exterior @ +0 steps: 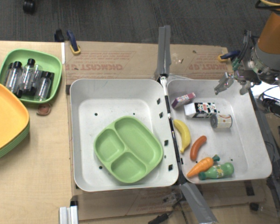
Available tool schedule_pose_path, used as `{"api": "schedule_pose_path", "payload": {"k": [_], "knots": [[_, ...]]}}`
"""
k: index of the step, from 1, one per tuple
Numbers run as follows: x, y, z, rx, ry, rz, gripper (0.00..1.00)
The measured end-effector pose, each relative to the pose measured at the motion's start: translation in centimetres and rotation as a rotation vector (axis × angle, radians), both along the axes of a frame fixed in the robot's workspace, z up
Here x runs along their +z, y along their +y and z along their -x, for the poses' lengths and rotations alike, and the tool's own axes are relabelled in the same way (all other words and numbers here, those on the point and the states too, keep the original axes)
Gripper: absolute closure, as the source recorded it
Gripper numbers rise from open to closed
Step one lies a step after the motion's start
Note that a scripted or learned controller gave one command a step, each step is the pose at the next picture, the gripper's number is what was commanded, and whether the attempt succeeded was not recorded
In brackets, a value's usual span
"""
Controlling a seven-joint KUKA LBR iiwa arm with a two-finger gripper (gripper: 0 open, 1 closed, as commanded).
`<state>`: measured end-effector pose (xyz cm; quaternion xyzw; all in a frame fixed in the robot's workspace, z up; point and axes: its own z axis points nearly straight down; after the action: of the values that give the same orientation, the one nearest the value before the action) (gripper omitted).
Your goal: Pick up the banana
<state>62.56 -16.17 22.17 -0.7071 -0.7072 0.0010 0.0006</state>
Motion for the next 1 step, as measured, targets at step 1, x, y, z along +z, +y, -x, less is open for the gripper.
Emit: {"api": "schedule_pose_path", "payload": {"k": [1], "knots": [[0.84, -0.07, -0.01, 0.002, 0.001, 0.001, 1.00]]}}
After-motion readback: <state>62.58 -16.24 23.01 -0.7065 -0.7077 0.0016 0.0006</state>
